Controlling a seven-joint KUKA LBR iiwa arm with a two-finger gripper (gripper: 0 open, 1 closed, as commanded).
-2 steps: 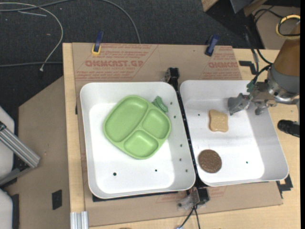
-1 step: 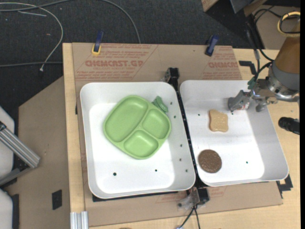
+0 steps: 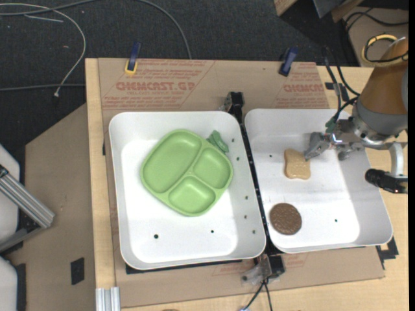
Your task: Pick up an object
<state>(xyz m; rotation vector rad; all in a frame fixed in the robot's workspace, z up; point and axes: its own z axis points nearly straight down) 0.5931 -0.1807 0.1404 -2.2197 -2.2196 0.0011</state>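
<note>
one tan slice lies just beside the jaws.

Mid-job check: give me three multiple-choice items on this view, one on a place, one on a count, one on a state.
1. Where does the green plate lie?
A. left bin
B. right bin
C. on the cardboard

2. How many compartments has the plate?
A. two
B. three
C. five

3. How does the gripper stand to the tan toast?
A. lifting it high
B. beside its upper right edge, in the right bin
C. over the brown cookie

Answers: A, it fills the left bin's middle; B, three wells show; B, the toast lies flat just below the gripper.
</note>
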